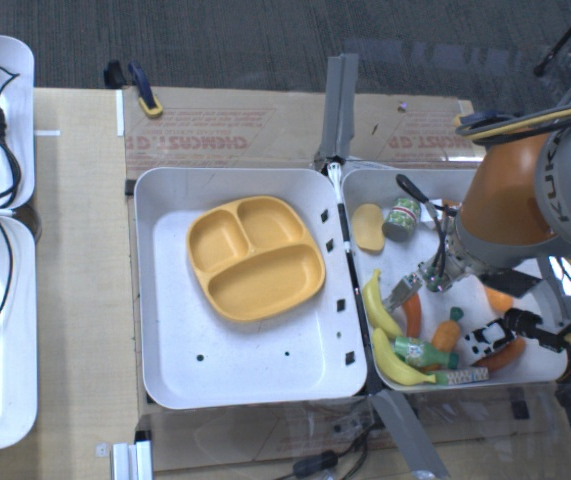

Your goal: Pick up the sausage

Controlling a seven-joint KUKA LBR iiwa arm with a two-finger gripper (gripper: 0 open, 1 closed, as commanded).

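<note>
Since the sausage (412,315) looks small, smooth and round like a tube, it's prob light and a bit slippy, so grab it across the middle. It lies near the left wall of the right bin (555,373), next to two bananas (380,308). Gripper (405,290) is open, just above its top end, w/ nothing in it.
</note>
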